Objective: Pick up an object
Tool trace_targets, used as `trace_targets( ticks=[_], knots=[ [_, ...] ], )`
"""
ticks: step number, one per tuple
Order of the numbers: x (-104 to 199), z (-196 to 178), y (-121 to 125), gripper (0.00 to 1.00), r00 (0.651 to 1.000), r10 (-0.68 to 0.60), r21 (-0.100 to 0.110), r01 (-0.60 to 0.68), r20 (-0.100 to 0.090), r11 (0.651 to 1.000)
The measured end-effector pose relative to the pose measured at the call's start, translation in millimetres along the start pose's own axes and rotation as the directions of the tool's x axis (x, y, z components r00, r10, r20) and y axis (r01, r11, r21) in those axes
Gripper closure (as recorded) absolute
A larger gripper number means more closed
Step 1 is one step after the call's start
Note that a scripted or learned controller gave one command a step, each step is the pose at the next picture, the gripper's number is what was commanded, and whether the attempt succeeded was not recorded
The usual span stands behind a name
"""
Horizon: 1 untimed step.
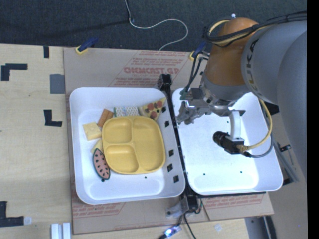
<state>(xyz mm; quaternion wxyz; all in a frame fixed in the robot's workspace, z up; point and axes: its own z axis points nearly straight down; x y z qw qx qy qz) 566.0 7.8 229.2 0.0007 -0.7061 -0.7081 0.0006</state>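
Camera view, looking down on the bench. Two shallow white bins side by side on brown cardboard: left bin (79, 148), right bin (259, 178).

Left bin holds the objects. A yellow divided plate (133, 144) lies near the middle, three compartments facing up. A watermelon slice toy (101, 164) lies just beside the plate's lower left edge. A pale yellow square piece (92, 131) and a tan cracker-like piece (104, 117) sit at the plate's upper left. A pizza slice toy (153, 108) lies at the plate's upper right, close to the wall between the bins. A small patterned piece (125, 111) shows along the plate's top edge; cannot tell what it is.

The arm (271, 49) comes in from the right, orange band above the wrist. The gripper (188, 114) hangs over the upper left part of the right bin, near the dividing wall, well apart from the plate. Cannot tell how it stands; nothing seen in it.

A white cable (159, 24) loops over the dark floor above
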Motion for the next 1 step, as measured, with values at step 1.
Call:
trace_targets(
  ticks=[1],
  knots=[
    [-16.7, 6.7, 10.8, 1.00, 1.000, 0.003, 0.000, -0.003, 0.002, 1.000]
  ],
)
